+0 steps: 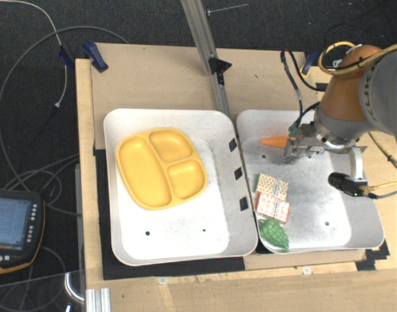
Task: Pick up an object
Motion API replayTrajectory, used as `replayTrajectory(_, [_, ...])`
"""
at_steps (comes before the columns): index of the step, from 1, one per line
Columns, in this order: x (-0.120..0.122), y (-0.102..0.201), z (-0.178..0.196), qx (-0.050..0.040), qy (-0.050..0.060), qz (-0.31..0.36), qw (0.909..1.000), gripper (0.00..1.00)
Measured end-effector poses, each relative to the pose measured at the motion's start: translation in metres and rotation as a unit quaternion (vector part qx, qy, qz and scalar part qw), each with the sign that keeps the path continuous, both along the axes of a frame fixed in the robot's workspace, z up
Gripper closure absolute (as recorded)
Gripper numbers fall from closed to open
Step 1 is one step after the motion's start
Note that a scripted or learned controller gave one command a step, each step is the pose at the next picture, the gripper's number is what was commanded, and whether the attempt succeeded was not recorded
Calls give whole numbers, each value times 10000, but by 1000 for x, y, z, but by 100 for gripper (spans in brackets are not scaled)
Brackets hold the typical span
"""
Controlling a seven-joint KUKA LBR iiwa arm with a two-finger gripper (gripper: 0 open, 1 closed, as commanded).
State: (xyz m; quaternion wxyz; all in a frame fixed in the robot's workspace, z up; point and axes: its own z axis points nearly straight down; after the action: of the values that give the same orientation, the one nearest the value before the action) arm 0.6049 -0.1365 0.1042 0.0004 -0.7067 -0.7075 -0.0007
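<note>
Camera view shows your gripper (294, 149) low in the right bin (354, 236), touching the orange carrot (273, 142) near the far wall, likely positioned to grab it, though you cannot tell its opening.

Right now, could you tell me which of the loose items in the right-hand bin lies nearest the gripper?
The orange carrot, just left of the gripper. The patterned box and green item lie farther away, toward the bin's front-left corner.

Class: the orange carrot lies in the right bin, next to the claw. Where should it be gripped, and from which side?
Probably across the thick end of the carrot, coming straight down from above. It lies flat on the bin floor, and its thin tip points left, away from the claw, so the thick end gives more to grip.
</note>
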Motion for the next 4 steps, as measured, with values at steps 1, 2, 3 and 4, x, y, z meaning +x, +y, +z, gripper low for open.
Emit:
replayTrajectory(1, [9,3,62,-15,-39,6,10000,100])
replayTrajectory(2, [11,2,106,-15,-32,3,10000,100])
replayTrajectory(3, [9,6,152,-13,-34,5,10000,100])
replayTrajectory(4, [13,55,152,3,-3,26,10000,100])
